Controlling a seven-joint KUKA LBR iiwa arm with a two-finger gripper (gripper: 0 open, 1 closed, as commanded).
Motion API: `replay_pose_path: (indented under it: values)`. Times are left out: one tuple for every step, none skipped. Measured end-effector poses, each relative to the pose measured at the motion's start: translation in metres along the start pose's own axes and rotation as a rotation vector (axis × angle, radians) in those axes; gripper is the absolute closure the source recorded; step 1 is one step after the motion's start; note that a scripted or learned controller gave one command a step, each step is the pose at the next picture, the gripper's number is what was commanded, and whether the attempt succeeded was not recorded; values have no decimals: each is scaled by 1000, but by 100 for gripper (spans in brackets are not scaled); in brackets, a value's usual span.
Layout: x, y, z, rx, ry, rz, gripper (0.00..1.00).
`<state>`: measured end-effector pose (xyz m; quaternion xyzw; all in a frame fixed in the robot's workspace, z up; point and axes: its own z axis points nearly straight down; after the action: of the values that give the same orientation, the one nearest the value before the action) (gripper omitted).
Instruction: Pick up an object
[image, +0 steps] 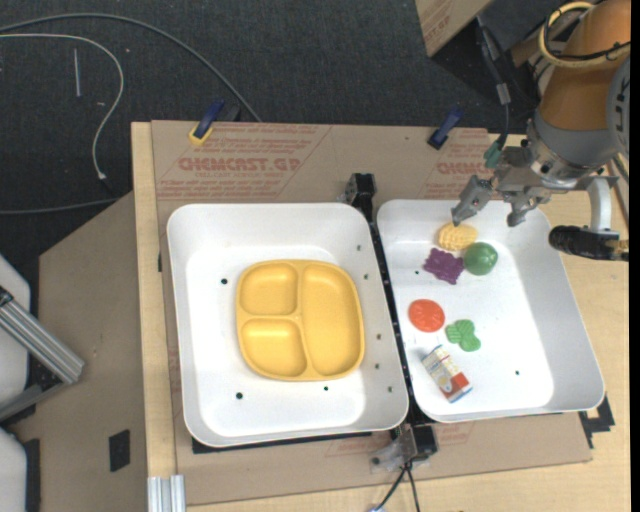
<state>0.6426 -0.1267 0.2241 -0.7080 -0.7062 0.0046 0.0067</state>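
**Approaching the far corner of the right bin, before any grasp**

Hovering my gripper (494, 209) over the far end of the right bin (560, 300), I have its two fingers spread wide, with nothing between them. Just below the fingertips lies a cluster of three toy foods: a yellow ridged piece, perhaps corn (457, 237), a purple piece (443, 265) touching it on the near side, and a green ball-shaped fruit (481, 258) just beside both. Nearer the camera, well apart from my gripper, lie a red disc like a tomato slice (427, 315), a green leafy piece (462, 334) and a small carton (446, 372). The left bin (200, 300) holds a yellow divided plate (300, 320). I judge the step in hand to be the approach: no object is yet chosen or touched. My next move calls for centring over a single piece, likeliest the yellow one, and descending without nudging its close neighbours.
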Motion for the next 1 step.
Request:
replay_pose_path:
  values:
    - [0,2,-9,-15,-2,-3,0]
